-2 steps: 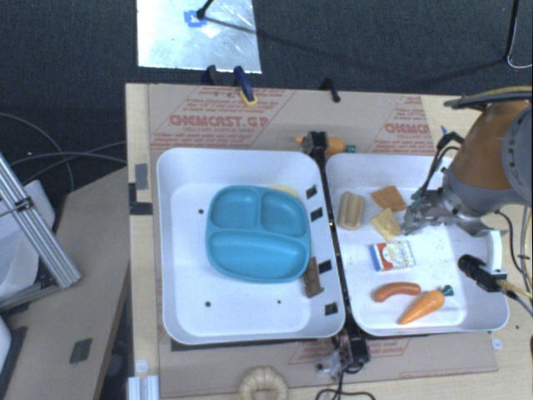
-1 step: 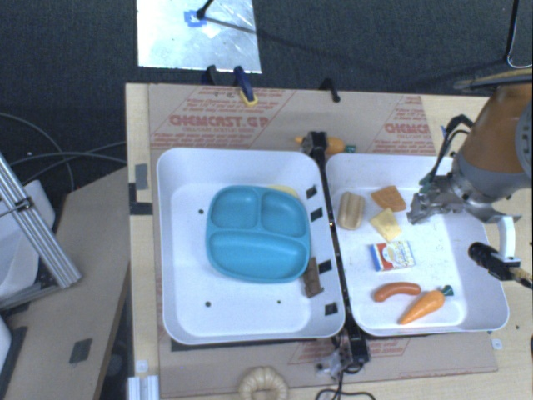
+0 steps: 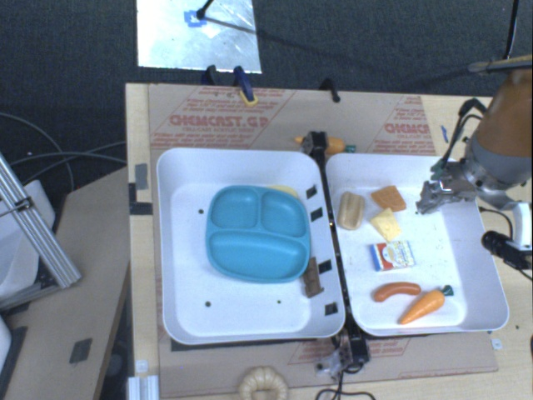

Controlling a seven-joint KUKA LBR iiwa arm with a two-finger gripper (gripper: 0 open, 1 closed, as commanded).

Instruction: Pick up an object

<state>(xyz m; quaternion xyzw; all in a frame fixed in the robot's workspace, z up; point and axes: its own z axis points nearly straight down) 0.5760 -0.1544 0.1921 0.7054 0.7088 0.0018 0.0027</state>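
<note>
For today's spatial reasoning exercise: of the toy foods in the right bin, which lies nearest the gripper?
The orange-brown cracker-like piece. It lies just left of the gripper, while the carrot and sausage sit at the bin's near edge.

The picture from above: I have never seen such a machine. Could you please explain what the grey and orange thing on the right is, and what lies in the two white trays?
The picture comes from one fixed camera above the bench, looking down at a slant. The grey and orange thing is a robot arm reaching in from the right; its claw hangs over the right bin, near its upper right part, with nothing visibly held. The left bin holds a blue divided plate. The right bin holds toy food: a bread roll, a brown cracker, a yellow cheese piece, a small box, a sausage and a carrot.
</note>
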